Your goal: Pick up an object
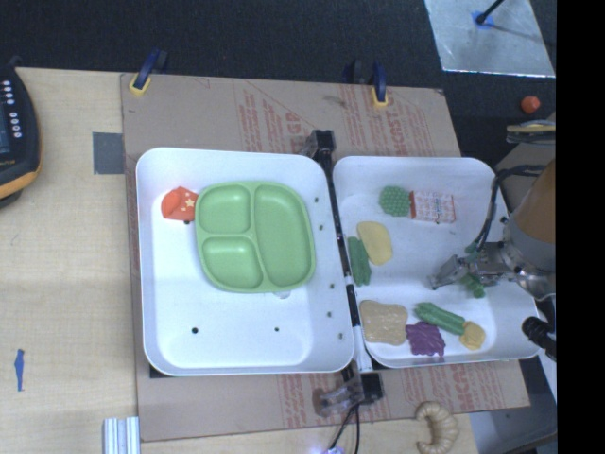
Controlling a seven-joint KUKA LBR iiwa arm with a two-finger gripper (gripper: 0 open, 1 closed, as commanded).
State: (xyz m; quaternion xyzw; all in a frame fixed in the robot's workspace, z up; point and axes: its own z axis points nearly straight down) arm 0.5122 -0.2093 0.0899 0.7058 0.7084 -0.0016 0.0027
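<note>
Gripper (460, 274) hangs low inside the right bin (477, 171), just above the green pickle (440, 317); jaw state unclear; nothing lifted yet.

A divided plate (255, 235) lies in the left bin (170, 339), toys (416, 322) in the right bin (416, 170).

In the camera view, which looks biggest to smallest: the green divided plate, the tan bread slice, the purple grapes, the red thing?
1. green divided plate
2. tan bread slice
3. purple grapes and red thing look about alike; the plate partly hides the red one.
</note>
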